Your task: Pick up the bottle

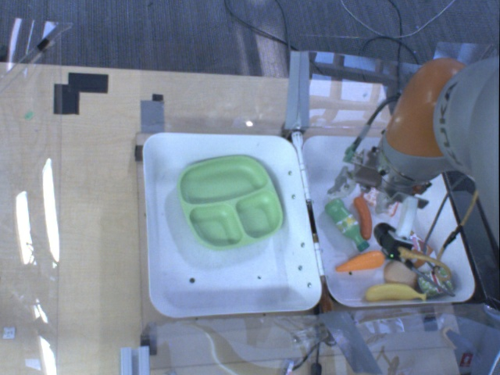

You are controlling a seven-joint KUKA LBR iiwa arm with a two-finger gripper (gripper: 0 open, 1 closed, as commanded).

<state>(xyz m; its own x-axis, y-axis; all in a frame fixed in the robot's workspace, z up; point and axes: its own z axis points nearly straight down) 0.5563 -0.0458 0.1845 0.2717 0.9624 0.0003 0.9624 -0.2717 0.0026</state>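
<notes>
Two white bins side by side; green bottle (pixel 344 220) lies tilted in the right bin (pixel 319 170), near its left wall. My gripper (pixel 375 186) hovers just above-right of the bottle, apart from it; can't tell its state. Carrot (pixel 361 262) and banana (pixel 394 292) sit below the bottle. Green divided plate (pixel 230 201) fills the left bin (pixel 164 280).

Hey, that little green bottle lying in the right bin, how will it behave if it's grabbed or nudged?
The green bottle lies on its side, so a nudge would probably roll it. It looks like small toy plastic: likely light, stiff, and possibly slippery. The sausage beside it may get bumped.
</notes>
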